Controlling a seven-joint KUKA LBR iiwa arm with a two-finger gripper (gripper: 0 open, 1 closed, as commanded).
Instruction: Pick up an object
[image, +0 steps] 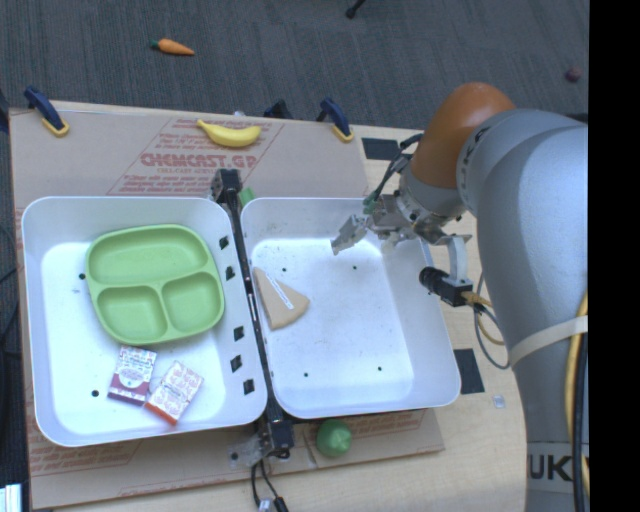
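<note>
Left bin (40, 330) carries the divided tray (153, 281) up top, two small packets (155, 385) at its six o'clock. Right bin (430, 350) holds a wedge (280, 300) at nine o'clock, hard by the divider; banana (229, 131) sits at twelve, behind both bins.

Right bin (430, 370) floor lies mostly open; only a pizza slice (280, 299) near the divider (245, 290).

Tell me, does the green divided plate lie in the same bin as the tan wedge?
No. The green divided plate lies in the left bin, while the tan wedge lies in the right bin.
</note>
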